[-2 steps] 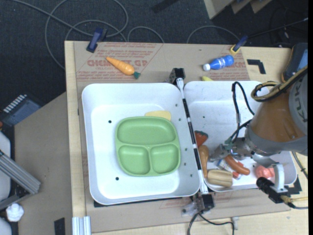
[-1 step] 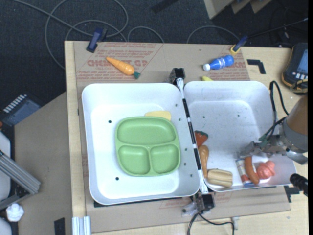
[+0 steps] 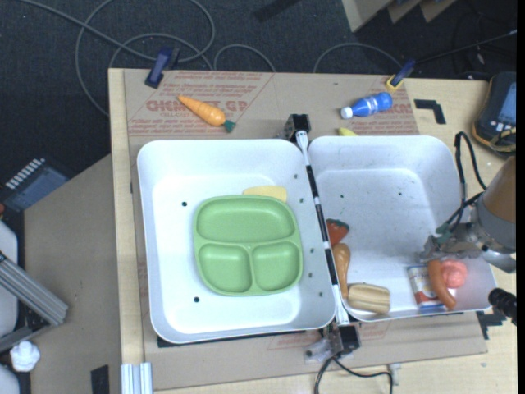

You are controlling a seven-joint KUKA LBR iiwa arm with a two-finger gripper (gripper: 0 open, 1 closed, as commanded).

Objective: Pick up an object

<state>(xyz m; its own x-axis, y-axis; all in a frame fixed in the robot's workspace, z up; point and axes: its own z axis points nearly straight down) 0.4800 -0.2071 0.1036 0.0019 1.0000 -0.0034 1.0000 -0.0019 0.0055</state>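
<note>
Arm reaching in from the right, gripper [image 3: 449,245] sitting low over the near right corner of the right bin [image 3: 385,150]. Can't tell how the jaws are standing, too small and dark against the wrist.

Directly under and just near-side of the gripper is lying a pink-orange rounded toy [image 3: 448,273], likely the pick target; can't tell if it's being touched. A small flat packet [image 3: 422,288] is lying just beside it on the left.

Along the right bin's left wall: a red-orange piece [image 3: 336,231], an orange sausage-shaped toy [image 3: 341,261], and a tan bread-roll toy [image 3: 368,298] at the near edge.

Left bin [image 3: 164,212] is holding a green divided plate [image 3: 246,245] with a pale yellow piece [image 3: 264,192] peeking out at its far edge. Toy carrot [image 3: 205,110] and blue bottle [image 3: 367,105] are lying on the bench beyond the bins.

Judging handling: the pink toy looks light, hollow plastic, smooth and rounded, so probably slippery. Best taking it across its narrower middle, jaws straddling squarely; the bin wall close by is leaving little room.
</note>
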